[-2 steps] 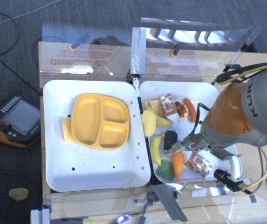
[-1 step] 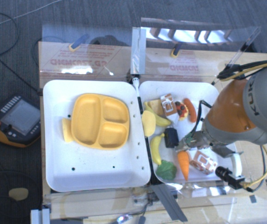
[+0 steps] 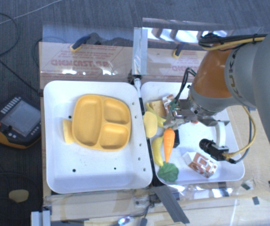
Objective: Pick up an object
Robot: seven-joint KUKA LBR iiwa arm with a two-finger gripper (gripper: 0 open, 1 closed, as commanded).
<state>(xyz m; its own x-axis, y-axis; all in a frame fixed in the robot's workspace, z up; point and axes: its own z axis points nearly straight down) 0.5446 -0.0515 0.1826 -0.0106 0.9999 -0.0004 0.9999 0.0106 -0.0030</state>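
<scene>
Nearest the camera, at the right bin's (image 3: 233,175) front edge, lies a green broccoli (image 3: 168,172), with a small red-and-white carton (image 3: 201,164) well to its right on the bin floor. Just behind the broccoli, a carrot (image 3: 168,142) points lengthwise toward the back, its green top touching the broccoli; a yellow banana (image 3: 157,151) lies along its left side against the bin wall. In the left bin (image 3: 54,173) rests a yellow divided plate (image 3: 101,122) with three compartments, roughly centred. Farther back in the right bin, my claw (image 3: 176,121) hangs low just above the carrot's upper end, beside a pale yellow lemon (image 3: 150,124) pressed to the dividing wall; whether the claw is open or closed, I cannot tell, and nothing is visibly between its parts. A brown-and-white packet (image 3: 166,103) lies just behind the claw. My arm (image 3: 229,74), orange-banded, enters from the right over the bin's rear half. Behind both bins stand cardboard panels (image 3: 85,62), and a pendant (image 3: 14,121) lies on the floor at far left.
</scene>
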